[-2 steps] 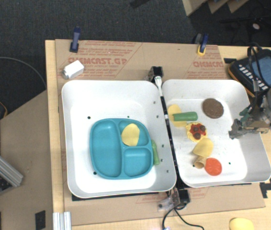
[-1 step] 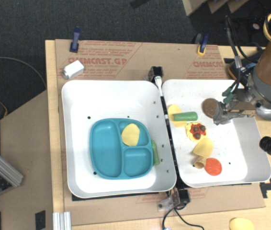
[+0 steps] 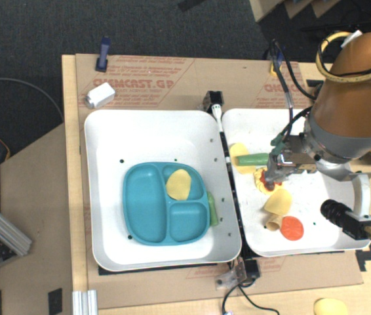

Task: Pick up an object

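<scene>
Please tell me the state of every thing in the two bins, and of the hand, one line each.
blue tray: flat in the left bin, upright.
yellow piece: lying in the tray's top right compartment.
green stick: lying in the right bin.
orange disc: flat on the right bin's floor.
hand: low over the right bin.

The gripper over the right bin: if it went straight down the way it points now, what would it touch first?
Most likely the small yellow and red piece lying directly under the gripper, just below the green stick. Depth is hard to judge from this slanted view, so it might reach the right bin floor beside it.
</scene>
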`<state>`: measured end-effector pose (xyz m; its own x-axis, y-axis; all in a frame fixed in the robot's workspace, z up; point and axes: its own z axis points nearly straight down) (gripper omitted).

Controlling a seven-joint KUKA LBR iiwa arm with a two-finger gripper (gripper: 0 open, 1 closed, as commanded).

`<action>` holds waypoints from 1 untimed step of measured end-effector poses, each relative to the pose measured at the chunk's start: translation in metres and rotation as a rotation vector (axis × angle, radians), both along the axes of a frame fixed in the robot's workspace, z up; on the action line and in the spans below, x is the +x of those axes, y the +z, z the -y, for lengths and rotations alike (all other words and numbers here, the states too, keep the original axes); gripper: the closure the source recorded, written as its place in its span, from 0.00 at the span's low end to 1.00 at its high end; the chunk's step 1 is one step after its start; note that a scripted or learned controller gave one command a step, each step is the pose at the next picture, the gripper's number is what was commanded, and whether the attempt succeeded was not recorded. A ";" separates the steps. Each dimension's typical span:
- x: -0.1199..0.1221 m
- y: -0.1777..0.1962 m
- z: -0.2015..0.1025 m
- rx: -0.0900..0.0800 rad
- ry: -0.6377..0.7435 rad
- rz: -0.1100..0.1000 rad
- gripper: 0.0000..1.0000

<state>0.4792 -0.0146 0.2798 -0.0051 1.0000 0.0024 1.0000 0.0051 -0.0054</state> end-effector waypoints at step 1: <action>0.001 0.080 -0.070 0.001 0.005 0.015 1.00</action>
<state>0.4802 0.0553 0.3596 -0.0100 0.9999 0.0029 0.9999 0.0100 0.0100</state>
